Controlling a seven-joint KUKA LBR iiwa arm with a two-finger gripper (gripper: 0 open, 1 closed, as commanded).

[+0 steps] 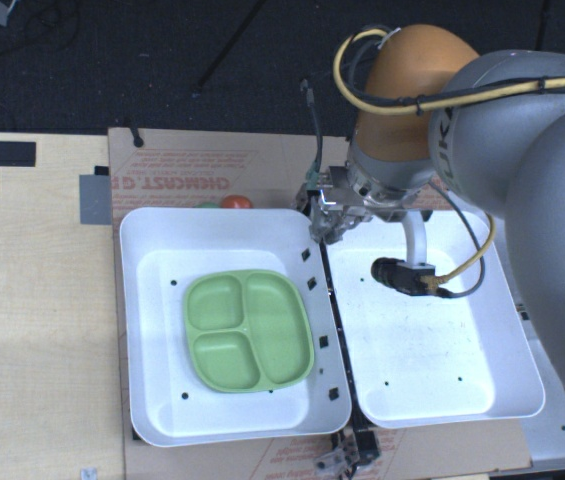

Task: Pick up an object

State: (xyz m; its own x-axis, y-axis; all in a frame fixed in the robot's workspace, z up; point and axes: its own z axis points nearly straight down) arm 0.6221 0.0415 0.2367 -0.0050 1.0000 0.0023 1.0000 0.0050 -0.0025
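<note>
Two white bins (147,268) sit on cardboard. My gripper (334,218) hangs over their shared rear edge, grip state unclear. The green divided plate (249,330) lies ahead-left of it, well apart, in the left bin.

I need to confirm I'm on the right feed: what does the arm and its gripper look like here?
The arm is grey and bulky, with a rounded orange band above the wrist. A yellow cable loops around the orange part, and another yellow-and-black cable curls down below the wrist. The gripper is a small, dark metallic assembly.
</note>
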